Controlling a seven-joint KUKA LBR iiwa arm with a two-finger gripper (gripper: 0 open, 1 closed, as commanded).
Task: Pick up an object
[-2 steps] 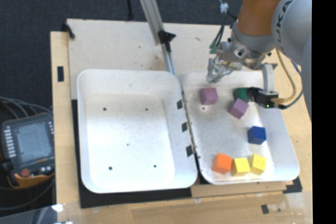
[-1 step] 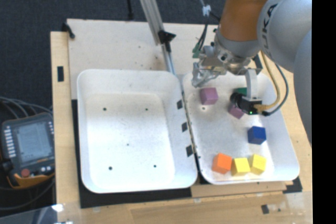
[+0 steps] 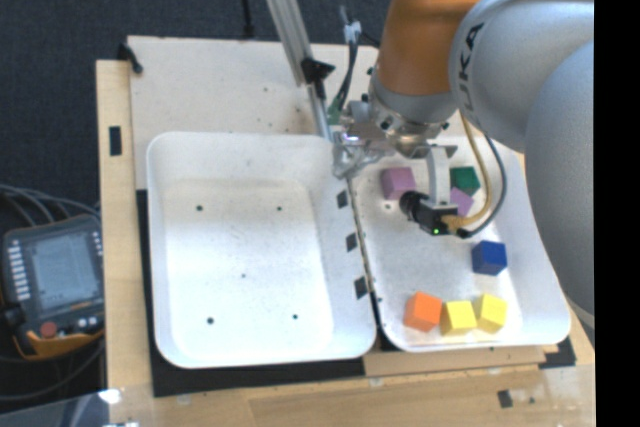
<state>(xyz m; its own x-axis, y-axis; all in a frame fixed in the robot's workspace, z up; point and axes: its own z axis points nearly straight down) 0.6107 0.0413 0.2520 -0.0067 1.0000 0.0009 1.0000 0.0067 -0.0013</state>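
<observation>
Down at the front of the right bin [image 3: 415, 260], close to its near rim, three blocks sit in a row. An orange block [image 3: 422, 311] is on the left, a yellow block [image 3: 459, 317] sits just beside it, and a second yellow block [image 3: 492, 312] closes the right end, turned a little so that a corner faces forward. Just behind that row, toward the bin's right side, a blue block [image 3: 489, 258] stands on its own.

Farther back, the mauve block [image 3: 398, 182] lies on the bin floor near the divide between the two bins, just in front of the gripper [image 3: 375, 147] and apart from its neighbours. It looks about as wide as it is deep, so no long axis can be told. Its edges run nearly square to the bin's walls, with a flat face up. To its right a green block [image 3: 464, 180] sits at about the same depth. A second mauve piece [image 3: 461, 200] shows just in front of the green one, partly hidden by the robot.

The gripper hangs over the back left part of the right bin, under the orange band [image 3: 425, 25] of the grey arm [image 3: 520, 45]. Whether it is open or closed cannot be told from this angle.

Beside it, the left bin [image 3: 250, 245] shows a white floor with a few dark specks. Behind both bins a slanted metal rail [image 3: 285, 5] rises from the bench [image 3: 220, 85].
</observation>
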